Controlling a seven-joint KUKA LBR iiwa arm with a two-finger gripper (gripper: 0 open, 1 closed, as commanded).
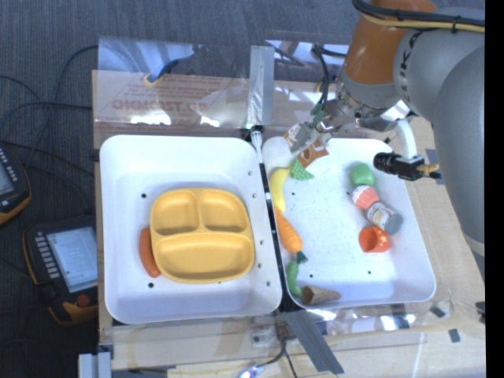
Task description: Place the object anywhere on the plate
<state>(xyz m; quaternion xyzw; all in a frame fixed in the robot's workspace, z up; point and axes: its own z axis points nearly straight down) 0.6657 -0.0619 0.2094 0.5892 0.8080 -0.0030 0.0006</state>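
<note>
Gripper low over the right bin's far-left corner

Gripper (309,142) hangs from the grey arm (441,77) at the far-left corner of the right bin (409,282), and whether it is released or clenched cannot be told. Something brown and green, too small to name, shows right at its tip.

Along the right bin's left wall lie a yellow banana (277,189), an orange carrot (287,231), a small green piece (293,274) and a brown cone (319,294). Toward its right side sit a green object (361,173), a small tipped bottle (376,208) and a red cup (374,239).

In the left bin (126,290), the yellow plate (203,235) has 3 compartments. 1 red sausage-shaped object (146,252) lies just beside the plate's left edge.
</note>
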